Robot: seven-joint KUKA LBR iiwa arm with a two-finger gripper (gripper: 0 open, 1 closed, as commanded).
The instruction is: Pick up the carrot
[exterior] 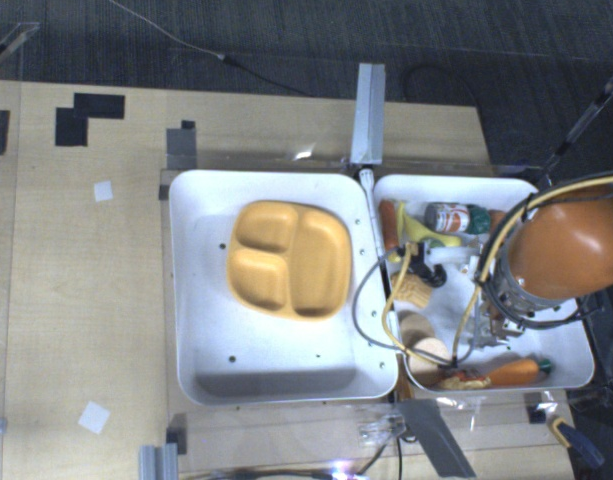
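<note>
The carrot [513, 372] is orange with a green stub at its right end. It lies flat along the front wall of the right bin [582, 366]. My gripper [489, 330] hangs under the arm's orange band [566, 248], inside the right bin, just above and slightly left of the carrot. Wrist hardware and cables hide its tips. Nothing shows between the gripper and the carrot, and the carrot rests on the bin floor.
The right bin is crowded with a can [452, 217], a brown sausage [388, 222], a yellow piece [417, 231], a cone-like item [414, 290] and round tan pieces [426, 342]. Cables loop over the divider. The left bin [196, 298] holds a yellow divided plate [289, 258].
</note>
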